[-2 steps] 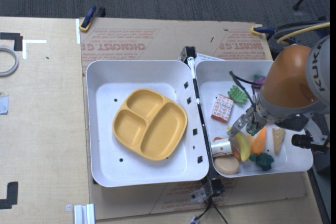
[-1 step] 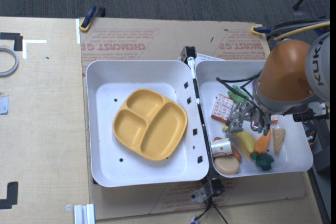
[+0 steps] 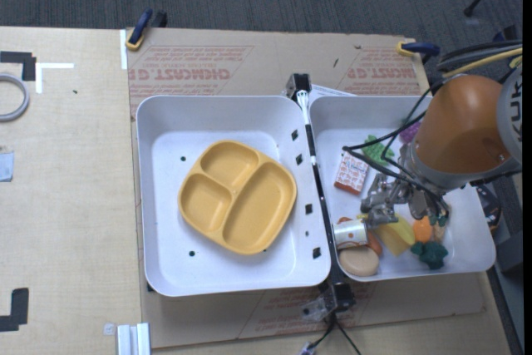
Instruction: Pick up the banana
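The banana (image 3: 397,235) is a short yellow piece lying near the front of the right bin (image 3: 465,262), among other toy foods. My gripper (image 3: 380,209) reaches down into this bin from the right, under the orange band (image 3: 461,129) of the arm. Its metal tip hangs just above and to the left of the banana, close to it. The arm hides the bin's right middle part. I see nothing lifted off the bin floor.
Around the banana lie an orange carrot (image 3: 424,229), a green broccoli (image 3: 432,253), a tan bun (image 3: 359,262), a small can (image 3: 349,231) and a red-white packet (image 3: 351,173). The left bin (image 3: 158,179) holds a yellow divided plate (image 3: 237,195).
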You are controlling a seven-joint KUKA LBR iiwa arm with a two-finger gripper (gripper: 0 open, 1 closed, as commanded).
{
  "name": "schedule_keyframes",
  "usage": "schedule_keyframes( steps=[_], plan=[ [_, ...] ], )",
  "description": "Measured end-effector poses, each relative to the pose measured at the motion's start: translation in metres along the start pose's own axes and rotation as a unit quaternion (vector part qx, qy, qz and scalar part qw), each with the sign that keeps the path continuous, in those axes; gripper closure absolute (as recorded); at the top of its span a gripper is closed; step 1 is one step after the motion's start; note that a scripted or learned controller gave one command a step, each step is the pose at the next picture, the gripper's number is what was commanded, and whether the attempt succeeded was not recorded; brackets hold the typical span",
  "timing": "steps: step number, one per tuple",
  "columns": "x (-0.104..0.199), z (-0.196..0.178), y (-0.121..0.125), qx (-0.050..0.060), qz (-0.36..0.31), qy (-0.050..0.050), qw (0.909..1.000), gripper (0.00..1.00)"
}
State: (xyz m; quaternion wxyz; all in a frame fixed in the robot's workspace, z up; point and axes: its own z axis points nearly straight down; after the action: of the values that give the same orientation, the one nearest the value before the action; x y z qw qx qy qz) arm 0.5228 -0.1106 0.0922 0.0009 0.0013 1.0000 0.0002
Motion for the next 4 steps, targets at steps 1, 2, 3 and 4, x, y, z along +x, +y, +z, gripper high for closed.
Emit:
schedule_keyframes(
  steps=[1,2,3,4],
  plan=[
    [0.044,0.0,-0.015,0.0,-0.205,0.0,0.9789,1.0],
    [0.017,-0.157,0.058,0.0,-0.169,-0.001,0.9856,1.0],
    [0.017,-0.157,0.058,0.0,-0.169,-0.001,0.9856,0.0],
    [0.03,-0.1,0.074,0.0,-0.297,0.0,0.9549,0.0]
  ],
)
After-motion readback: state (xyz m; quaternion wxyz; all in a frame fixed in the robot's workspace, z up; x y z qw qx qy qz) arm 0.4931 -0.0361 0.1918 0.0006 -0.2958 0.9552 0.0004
